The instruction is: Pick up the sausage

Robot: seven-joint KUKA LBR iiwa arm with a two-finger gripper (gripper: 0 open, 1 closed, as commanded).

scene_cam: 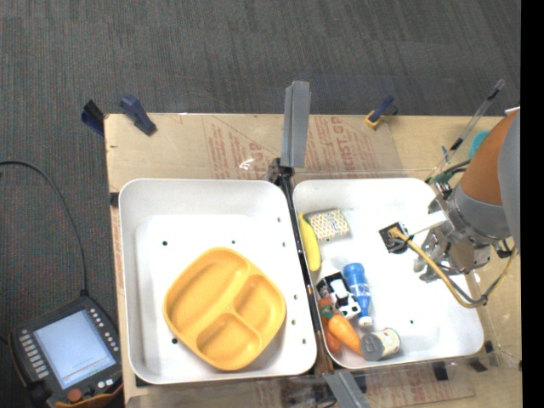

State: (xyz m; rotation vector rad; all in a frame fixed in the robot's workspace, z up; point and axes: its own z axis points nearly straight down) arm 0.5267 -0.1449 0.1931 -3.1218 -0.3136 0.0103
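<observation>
A plate (pixel 224 308) lies in the left bin (pixel 136 228).

Left bin (pixel 136 228) holds a yellow divided plate (pixel 224 308). Right bin (pixel 442 330) has a banana (pixel 310 243) at its left wall, a patterned sponge (pixel 329 223) beside it, a blue bottle (pixel 357 289), a carrot (pixel 342 333) and a small can (pixel 380 343) near the front. Tablet (pixel 64 351) sits on the floor, left.

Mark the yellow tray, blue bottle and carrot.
yellow tray (pixel 197 289): camera view, floor of its left compartment.
blue bottle (pixel 356 284): camera view, middle of its body.
carrot (pixel 343 333): camera view, middle of its orange body.
</observation>
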